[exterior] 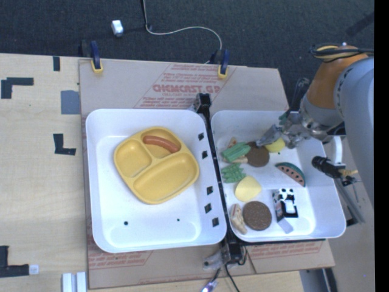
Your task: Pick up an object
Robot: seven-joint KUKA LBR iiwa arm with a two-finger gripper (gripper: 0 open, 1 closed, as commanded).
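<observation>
On the bench [36,163], two white bins are set side by side, so things can be reached from one spot. The left bin [103,224] is filled mostly by a big yellow tray [158,178] with a small sausage [161,142] laid in one part of it. The right bin [316,221] is packed with little toys to be picked: a green leafy piece [236,151], a yellow lump [247,188], a brown round disc [257,215], a watermelon slice [292,173] and a black and white block [287,202]. The grey arm [340,96] is stretched in from the right. Its gripper [281,137] is lowered near a small yellow piece [276,145]. Whether anything is held cannot be told, as the tip is too small and dark.
</observation>
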